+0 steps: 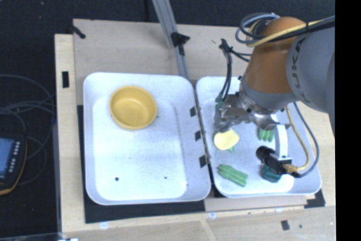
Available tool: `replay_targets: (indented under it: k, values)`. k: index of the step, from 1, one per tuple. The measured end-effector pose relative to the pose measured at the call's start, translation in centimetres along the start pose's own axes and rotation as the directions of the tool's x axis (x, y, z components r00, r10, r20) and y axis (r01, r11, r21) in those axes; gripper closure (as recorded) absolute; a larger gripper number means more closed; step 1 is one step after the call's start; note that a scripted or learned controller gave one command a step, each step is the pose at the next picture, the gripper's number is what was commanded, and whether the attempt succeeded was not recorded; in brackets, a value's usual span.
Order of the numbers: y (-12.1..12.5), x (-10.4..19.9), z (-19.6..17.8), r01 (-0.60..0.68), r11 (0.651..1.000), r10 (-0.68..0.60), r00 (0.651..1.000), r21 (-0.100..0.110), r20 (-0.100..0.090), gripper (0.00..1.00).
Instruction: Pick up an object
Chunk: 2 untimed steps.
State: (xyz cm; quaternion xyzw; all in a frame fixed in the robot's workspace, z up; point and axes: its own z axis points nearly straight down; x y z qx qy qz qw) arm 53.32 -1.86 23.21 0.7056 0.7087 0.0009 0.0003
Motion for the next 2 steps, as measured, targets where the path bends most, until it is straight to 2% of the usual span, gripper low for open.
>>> replay_targets:
  k: [2]
  values:
    - [1.6, 10.0, -0.9, -0.001, 1.0, 0.001, 1.0, 0.002, 0.0, 1.0]
